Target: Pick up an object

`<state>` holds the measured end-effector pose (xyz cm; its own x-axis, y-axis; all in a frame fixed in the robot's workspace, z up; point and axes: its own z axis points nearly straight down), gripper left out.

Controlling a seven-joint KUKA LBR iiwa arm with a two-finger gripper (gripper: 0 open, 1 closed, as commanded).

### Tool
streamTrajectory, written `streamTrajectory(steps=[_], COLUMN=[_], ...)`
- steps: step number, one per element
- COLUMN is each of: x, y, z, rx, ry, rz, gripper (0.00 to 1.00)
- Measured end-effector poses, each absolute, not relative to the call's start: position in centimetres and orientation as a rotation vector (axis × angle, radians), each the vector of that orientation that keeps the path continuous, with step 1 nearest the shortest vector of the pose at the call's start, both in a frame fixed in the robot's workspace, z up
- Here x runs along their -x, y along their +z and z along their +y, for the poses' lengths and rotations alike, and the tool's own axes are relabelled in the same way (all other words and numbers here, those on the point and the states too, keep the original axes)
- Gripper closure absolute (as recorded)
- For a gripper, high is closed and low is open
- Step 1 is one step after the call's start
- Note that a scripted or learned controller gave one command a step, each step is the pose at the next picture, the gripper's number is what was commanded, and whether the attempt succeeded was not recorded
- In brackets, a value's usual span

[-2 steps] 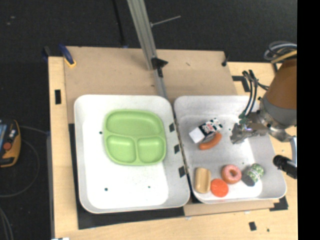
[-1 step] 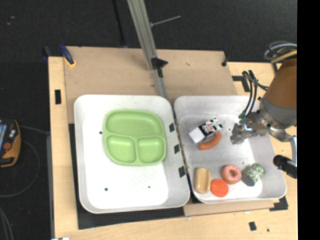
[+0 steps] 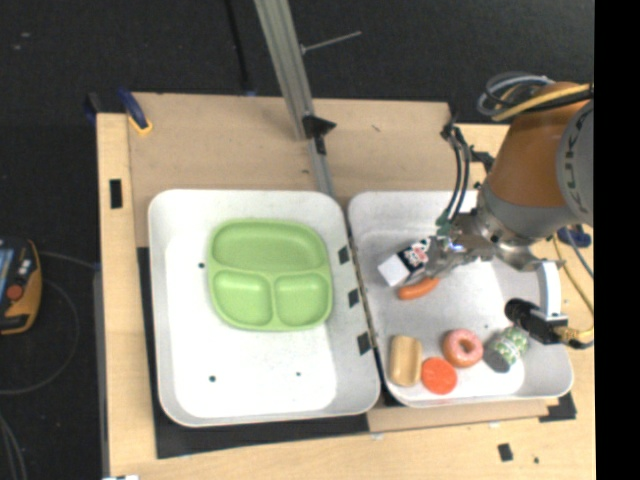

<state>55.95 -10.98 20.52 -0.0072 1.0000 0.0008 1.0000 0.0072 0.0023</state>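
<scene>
The grey arm with its orange band point(image 3: 535, 163) reaches in from the right over the right-hand shallow white bin point(image 3: 470, 393). Its claw point(image 3: 440, 255) hangs low in the far-left part of that bin, just above a small orange carrot-shaped toy point(image 3: 418, 288) and right beside a small white and black packet point(image 3: 402, 263). Whether the claw is spread or pressed together I cannot tell; wrist and cables hide the tips.

Along the near side of the same bin lie a tan bread-like cylinder point(image 3: 403, 359), a round red-orange ball point(image 3: 438, 375), a pink ringed doughnut toy point(image 3: 462, 347) and a green and white crumpled item point(image 3: 507, 349). The left-hand white bin point(image 3: 180, 368) carries a light green divided plastic plate point(image 3: 270, 273).

The likely target is the carrot toy or the packet, and that is the risk: the two sit so close that the claw may straddle both, or nudge one aside and close on air. The carrot toy is slim and rounded, so it could roll or squirt out of a grip.
</scene>
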Motion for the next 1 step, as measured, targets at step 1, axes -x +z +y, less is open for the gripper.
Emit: streamTrajectory(steps=[1], x=[-58.4], y=[22.19], z=[-5.78], rx=[-2.212], ry=[0.005], rz=[2.228], gripper=[1.0])
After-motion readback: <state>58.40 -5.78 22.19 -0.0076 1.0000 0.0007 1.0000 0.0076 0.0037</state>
